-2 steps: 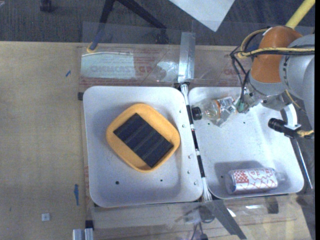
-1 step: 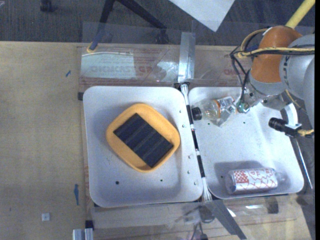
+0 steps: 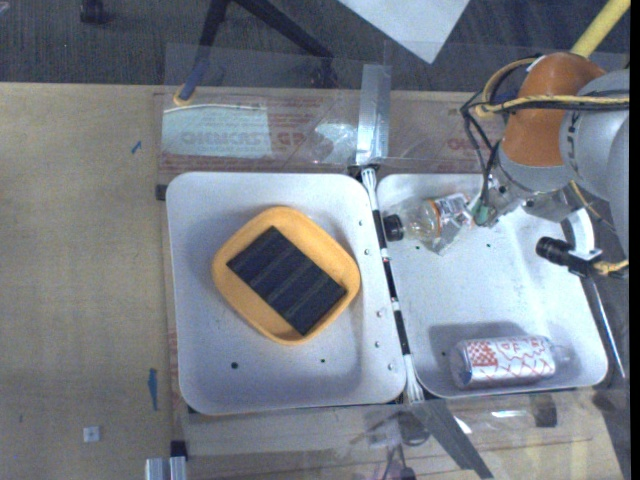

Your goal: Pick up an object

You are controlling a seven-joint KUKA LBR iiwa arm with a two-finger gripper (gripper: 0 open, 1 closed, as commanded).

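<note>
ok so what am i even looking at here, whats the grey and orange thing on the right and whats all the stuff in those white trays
You are looking down, at a slant, from one fixed camera above a wooden bench. The grey machine with the orange band is a robot arm reaching in from the right; a program moves it to try picking things up.

Two shallow white bins sit side by side. The left bin holds a rounded yellow tray with a dark ribbed panel inside it. The right bin holds a small clear plastic bottle with a black cap, lying on its side near the top, and a silver can with a red pattern, lying near the bottom edge.

The arm's gripper is down beside the bottle. I cannot see whether it holds anything.
</note>
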